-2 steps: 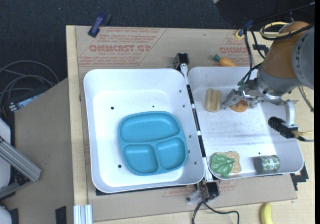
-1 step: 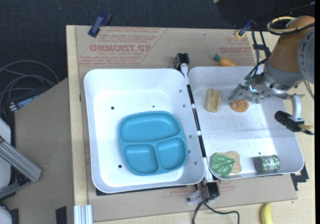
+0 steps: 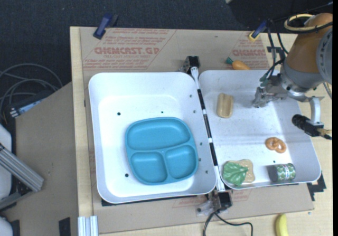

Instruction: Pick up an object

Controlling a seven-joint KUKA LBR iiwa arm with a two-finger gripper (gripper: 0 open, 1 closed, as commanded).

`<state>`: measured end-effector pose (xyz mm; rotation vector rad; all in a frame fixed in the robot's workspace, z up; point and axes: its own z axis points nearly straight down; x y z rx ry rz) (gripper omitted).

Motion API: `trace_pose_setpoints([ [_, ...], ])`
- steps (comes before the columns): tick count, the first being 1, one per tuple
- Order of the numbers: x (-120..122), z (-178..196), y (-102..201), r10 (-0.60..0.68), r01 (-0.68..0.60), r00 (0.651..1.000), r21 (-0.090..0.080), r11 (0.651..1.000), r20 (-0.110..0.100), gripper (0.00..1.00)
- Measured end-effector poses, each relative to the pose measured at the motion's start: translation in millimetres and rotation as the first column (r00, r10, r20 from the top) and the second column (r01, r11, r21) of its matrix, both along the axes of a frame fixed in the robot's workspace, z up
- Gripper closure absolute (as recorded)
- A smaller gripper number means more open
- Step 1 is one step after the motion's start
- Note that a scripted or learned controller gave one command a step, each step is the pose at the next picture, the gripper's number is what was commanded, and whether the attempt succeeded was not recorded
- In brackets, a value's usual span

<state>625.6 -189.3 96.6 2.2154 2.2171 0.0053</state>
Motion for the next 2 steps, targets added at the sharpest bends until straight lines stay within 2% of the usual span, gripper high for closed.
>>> trace_pose_setpoints([
  [1,-3,47,55,0.001,-0.001,1.0,0.003,1.0,-0.004,1.0],
  [2,-18,89,101,0.001,-0.001,1.0,0.003,1.0,-0.005,1.0],
])
